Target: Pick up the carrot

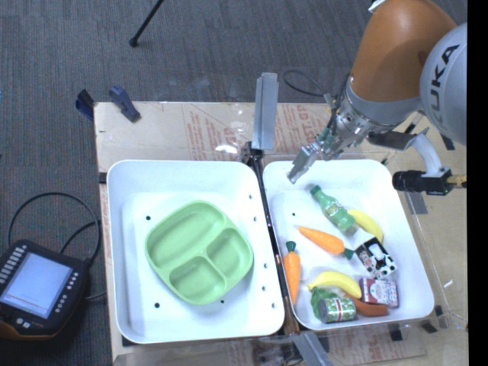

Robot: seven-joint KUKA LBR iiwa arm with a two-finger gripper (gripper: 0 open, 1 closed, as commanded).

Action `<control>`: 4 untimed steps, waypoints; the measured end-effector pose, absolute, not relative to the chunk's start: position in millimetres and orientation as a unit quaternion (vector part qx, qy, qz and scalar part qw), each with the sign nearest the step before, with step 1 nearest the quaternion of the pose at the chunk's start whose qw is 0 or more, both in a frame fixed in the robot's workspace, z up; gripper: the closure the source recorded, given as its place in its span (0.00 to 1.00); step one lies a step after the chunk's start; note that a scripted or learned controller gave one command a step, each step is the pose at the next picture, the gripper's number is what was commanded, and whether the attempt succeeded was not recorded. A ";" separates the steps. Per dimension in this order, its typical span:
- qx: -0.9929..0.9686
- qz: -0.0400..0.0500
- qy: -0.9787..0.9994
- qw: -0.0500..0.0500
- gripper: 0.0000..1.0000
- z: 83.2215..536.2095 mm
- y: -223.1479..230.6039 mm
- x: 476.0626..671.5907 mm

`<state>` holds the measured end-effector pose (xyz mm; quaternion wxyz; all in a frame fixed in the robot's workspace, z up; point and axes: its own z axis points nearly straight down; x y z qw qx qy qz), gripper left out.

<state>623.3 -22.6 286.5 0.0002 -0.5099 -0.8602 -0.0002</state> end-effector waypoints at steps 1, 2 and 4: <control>-0.502 0.001 -0.865 0.003 0.00 185.7 -39.2 511.8; -0.367 0.000 -0.930 0.002 0.00 86.4 -98.6 537.0; -0.449 -0.004 -0.894 0.003 0.00 88.0 -206.4 593.6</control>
